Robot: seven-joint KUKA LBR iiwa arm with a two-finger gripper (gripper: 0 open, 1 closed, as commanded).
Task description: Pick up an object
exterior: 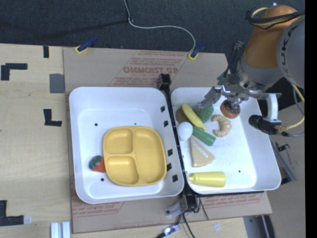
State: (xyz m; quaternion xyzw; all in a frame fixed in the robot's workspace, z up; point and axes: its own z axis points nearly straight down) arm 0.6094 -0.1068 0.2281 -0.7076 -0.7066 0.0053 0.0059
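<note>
Lying lower right in the right bin (257, 180), the yellow bottle (208, 179) is waiting; above it the cheese wedge (201, 154), croissant (222, 125) and corn (192, 115) are crowding together. The gripper (218, 97) is hovering spread wide, holding nothing; descending squarely over one isolated item looks wisest.

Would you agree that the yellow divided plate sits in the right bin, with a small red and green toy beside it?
Not quite: the camera view shows the yellow divided plate in the left bin, not the right one. The small red and green toy does lie beside it, at its left edge.
</note>
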